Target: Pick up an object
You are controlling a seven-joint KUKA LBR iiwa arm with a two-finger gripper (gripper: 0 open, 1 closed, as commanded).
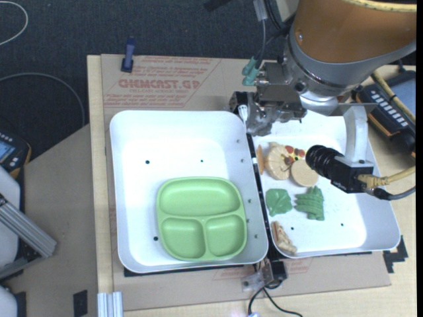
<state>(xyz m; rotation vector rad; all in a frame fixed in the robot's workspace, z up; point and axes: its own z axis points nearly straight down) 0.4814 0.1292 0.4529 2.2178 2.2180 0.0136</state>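
My claw [268,119] hangs over the far left corner of the right bin [378,235], just beyond a cluster of toy food.

The tan round pieces [279,160] lie by the bin's left wall, closest to my claw, with a pale disc [305,174] touching them. Nearer the middle lie a green leaf [278,201] and a ruffled green piece [311,203], and a tan pastry-like piece [284,238] lies in the near left corner. I cannot tell whether my claw is wide or narrow. Bare floor shows along the near right side. The left bin [132,144], touching alongside, holds a green three-part plate [200,218] toward its near edge, with open white floor behind it. Both bins rest on a brown worktop [158,84].
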